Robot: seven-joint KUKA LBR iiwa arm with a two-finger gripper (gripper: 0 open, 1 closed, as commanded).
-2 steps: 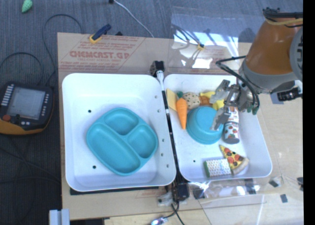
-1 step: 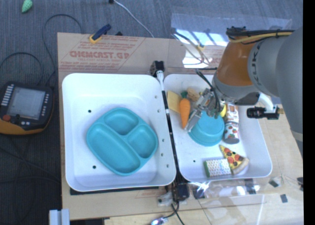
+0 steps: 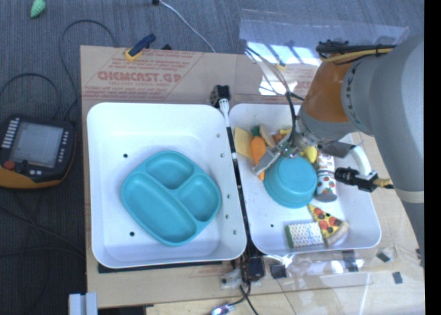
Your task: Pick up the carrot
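Note:
The carrot [image 3: 258,148] is a small orange piece lying in the right bin [image 3: 358,234], near its upper left corner and close to the divider. My gripper [image 3: 271,156] reaches down from the right and sits right beside the carrot, on its right side, just above the rim of a blue bowl [image 3: 291,180]. The metal tip touches or overlaps the carrot's lower right edge. The grey arm with its orange band [image 3: 329,96] hides what lies behind the wrist.
A yellow piece [image 3: 242,143] lies left of the carrot. A toy pizza slice [image 3: 328,222], a green-grey block [image 3: 304,234] and a small can [image 3: 326,184] share the right bin. The left bin [image 3: 110,134] holds a teal divided plate [image 3: 172,197].

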